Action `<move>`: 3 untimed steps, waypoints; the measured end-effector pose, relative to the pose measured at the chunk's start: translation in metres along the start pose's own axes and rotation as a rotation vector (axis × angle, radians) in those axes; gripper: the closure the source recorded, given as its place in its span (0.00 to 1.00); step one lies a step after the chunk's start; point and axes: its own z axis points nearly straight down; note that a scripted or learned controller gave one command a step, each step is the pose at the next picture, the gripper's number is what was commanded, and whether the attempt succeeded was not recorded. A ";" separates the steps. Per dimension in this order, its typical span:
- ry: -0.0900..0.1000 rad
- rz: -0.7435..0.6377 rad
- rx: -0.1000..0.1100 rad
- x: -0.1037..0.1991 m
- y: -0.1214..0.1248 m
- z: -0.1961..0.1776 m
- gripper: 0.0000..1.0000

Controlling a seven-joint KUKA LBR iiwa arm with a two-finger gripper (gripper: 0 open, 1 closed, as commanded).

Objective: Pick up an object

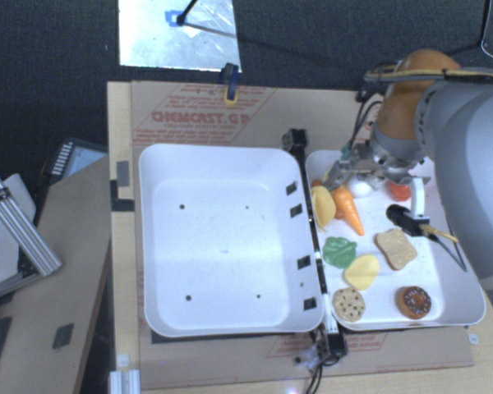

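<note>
The arm (444,113) reaches into the right bin (464,290) at its far end. The gripper (363,173) is low over the toys there; its opening cannot be told. A carrot (349,210) lies just below it, beside a yellow piece (324,206). Nearer lie a green leaf (339,252), toast (395,249), a cookie (348,304) and a donut (414,302).

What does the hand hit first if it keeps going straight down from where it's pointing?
Most likely the white round object right under the hand in the right bin, with the carrot just beside it. From this slanted view depth is unclear, so the carrot's top end could be met instead.
</note>
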 end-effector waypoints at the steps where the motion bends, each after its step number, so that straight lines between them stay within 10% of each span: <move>1: 0.004 0.011 -0.002 0.010 -0.066 0.003 0.00; 2: 0.001 0.013 -0.006 0.012 -0.102 0.003 0.00; 3: 0.006 0.005 -0.007 0.008 -0.055 0.003 0.00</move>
